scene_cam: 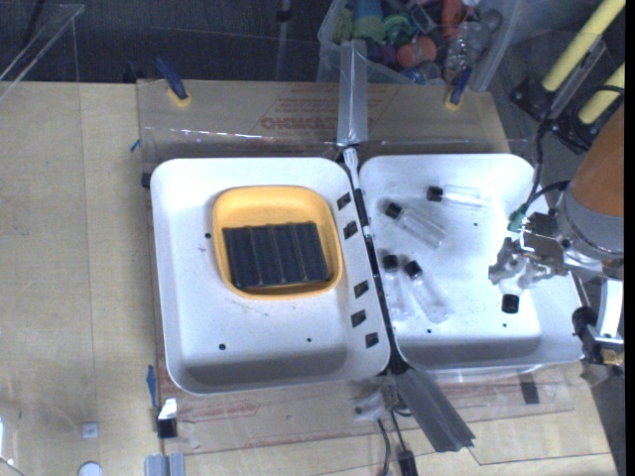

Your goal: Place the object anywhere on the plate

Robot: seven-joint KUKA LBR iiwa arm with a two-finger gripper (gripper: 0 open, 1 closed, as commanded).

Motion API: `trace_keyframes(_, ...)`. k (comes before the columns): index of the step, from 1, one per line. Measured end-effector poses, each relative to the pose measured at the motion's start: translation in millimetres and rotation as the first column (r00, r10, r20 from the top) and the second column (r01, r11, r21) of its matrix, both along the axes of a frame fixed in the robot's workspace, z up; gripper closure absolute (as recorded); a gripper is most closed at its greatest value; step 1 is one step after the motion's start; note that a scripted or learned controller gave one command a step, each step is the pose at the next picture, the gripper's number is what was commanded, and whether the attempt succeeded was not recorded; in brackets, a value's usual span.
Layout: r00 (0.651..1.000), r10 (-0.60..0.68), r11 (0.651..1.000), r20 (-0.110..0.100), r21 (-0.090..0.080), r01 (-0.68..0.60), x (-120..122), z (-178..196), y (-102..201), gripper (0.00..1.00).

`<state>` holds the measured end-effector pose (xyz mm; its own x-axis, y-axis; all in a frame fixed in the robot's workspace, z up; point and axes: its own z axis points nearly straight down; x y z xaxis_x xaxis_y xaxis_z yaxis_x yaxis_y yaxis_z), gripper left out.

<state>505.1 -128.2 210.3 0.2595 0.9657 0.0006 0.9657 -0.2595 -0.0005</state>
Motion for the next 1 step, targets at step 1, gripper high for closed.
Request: trace_keyframes(1, 1.000, 0.000, 1.000, 0.000, 0.000, 0.000, 0.0, 0.0, -0.1, 0.00)
